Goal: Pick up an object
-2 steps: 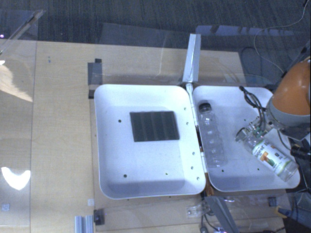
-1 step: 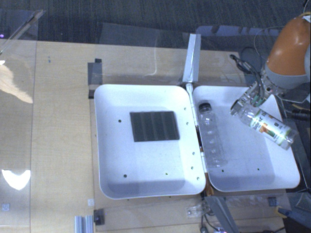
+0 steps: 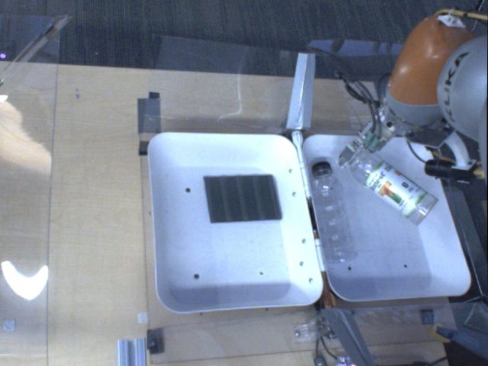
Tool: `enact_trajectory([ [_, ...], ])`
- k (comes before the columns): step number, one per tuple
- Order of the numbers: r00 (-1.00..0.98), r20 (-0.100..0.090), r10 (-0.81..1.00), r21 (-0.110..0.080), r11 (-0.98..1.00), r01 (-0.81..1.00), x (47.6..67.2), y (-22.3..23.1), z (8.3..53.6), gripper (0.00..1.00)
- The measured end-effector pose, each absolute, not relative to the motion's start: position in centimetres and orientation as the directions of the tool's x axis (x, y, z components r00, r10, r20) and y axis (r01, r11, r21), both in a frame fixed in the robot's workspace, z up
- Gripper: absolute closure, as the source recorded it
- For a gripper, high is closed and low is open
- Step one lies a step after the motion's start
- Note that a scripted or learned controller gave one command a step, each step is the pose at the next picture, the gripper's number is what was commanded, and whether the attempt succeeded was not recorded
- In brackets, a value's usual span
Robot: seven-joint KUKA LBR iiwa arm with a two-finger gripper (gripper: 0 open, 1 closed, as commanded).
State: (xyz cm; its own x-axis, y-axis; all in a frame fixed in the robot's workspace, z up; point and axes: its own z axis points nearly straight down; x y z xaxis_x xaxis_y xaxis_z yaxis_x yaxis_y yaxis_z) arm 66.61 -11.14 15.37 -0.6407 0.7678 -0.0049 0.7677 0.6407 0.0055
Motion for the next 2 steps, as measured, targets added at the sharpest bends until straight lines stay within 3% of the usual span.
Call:
enact_trajectory([
  [1, -0.668, -0.006, 0.744, 0.007, 0.668, 0.744, 66.3, -6.4, 18.6, 1.00],
  [2, -0.743, -0.004, 0.670, 0.004, 0.743, 0.670, 65.8, -4.5, 18.5, 1.00],
])
